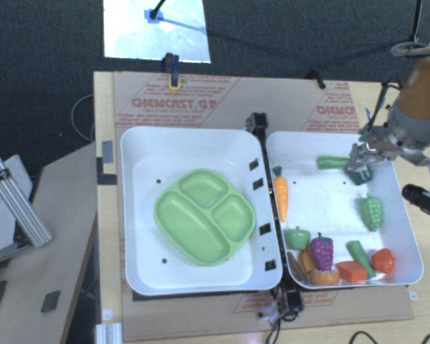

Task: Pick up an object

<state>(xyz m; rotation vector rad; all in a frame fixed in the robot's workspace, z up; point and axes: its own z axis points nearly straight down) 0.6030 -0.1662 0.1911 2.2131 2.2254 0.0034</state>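
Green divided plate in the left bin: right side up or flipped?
Right side up. The green divided plate lies flat on the left bin's floor, its three hollow compartments facing up.

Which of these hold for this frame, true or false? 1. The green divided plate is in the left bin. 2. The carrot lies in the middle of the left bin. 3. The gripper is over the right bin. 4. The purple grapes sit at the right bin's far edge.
1. True: the green divided plate lies in the left bin.
2. False: the carrot lies in the right bin, along its left wall.
3. True: the gripper is above its far right part.
4. False: the purple grapes sit near the front edge.
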